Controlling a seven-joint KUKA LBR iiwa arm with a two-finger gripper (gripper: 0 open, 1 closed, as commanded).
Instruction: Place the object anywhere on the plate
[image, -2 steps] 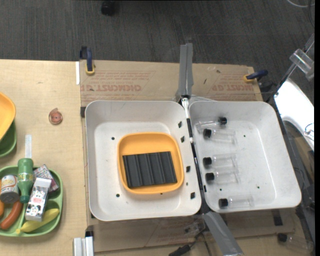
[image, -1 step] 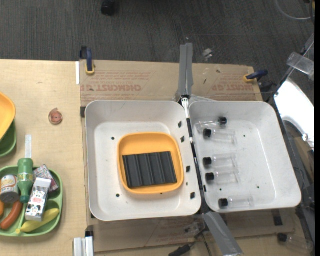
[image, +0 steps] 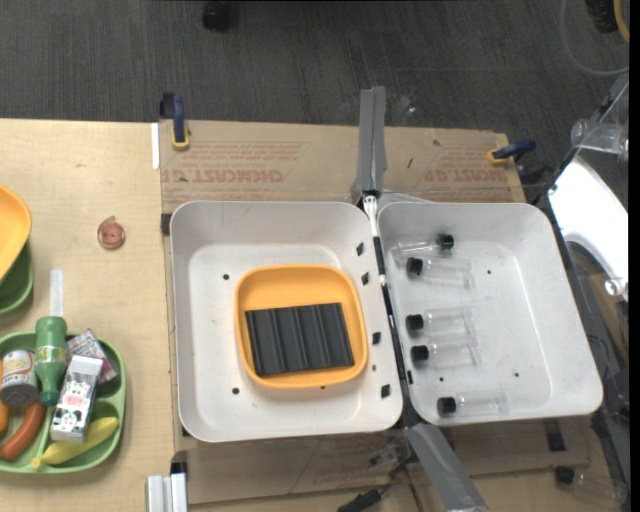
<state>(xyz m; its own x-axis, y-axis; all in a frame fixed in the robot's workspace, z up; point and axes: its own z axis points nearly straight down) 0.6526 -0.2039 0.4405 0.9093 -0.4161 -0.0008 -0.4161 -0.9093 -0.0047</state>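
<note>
Dark grey ribbed slab (image: 300, 337) already lay flat on the orange plate (image: 257, 295), inside the rim, in the left bin (image: 200, 300). Placement looked done to me. Arm (image: 590, 215) sat off at the right edge of the view beside the right bin (image: 530, 300); I couldn't tell how the jaws stood.

Risks from there: another grab attempt could drag the slab off the plate, or shove the plate itself (it seemed to sit loose in the bin). Four clear vials with black caps (image: 440, 255) lay in the right bin and could roll if bumped.

Bins rested on cardboard (image: 260, 165) clamped to a pale wood bench (image: 80, 180). Green tray of toy food (image: 60, 400) sat far left; dark carpet (image: 300, 50) lay behind.
</note>
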